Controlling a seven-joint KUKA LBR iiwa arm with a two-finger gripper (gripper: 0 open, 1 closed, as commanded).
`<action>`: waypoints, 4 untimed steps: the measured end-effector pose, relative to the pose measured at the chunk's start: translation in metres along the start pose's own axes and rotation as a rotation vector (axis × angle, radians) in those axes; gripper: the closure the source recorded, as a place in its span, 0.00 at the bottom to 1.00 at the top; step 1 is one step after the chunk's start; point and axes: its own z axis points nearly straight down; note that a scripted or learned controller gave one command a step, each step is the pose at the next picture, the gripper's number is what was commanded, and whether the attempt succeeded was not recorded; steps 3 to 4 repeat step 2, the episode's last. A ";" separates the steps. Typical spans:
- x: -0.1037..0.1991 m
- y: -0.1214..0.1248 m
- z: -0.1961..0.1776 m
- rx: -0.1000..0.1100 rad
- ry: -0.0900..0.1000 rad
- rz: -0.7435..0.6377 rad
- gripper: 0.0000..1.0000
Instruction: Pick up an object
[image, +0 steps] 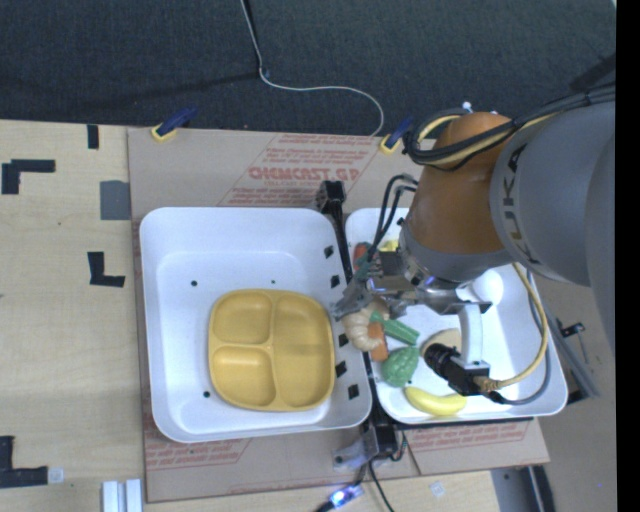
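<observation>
My gripper (372, 297) hangs low over the left part of the right bin (535, 400), under the orange wrist band. Just below it lie several toy foods: a tan and orange piece (362, 333), a green stick (400, 329), a green leafy piece (400, 366) and a yellow banana (436, 402). A small red piece (361, 251) shows by the bin's left wall. The arm hides much of the bin behind it.
The left bin (170, 250) holds a yellow divided plate (270, 349). A black clip (331, 196) sits on the wall between the bins. A white cable (310, 85) runs across the dark floor at the back. Cardboard (290, 165) lies under both bins.
</observation>
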 end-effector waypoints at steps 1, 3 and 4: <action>0.001 0.003 -0.001 -0.001 -0.001 0.002 1.00; -0.005 0.005 0.015 0.001 -0.003 0.003 1.00; -0.005 0.005 0.015 0.001 -0.003 0.003 1.00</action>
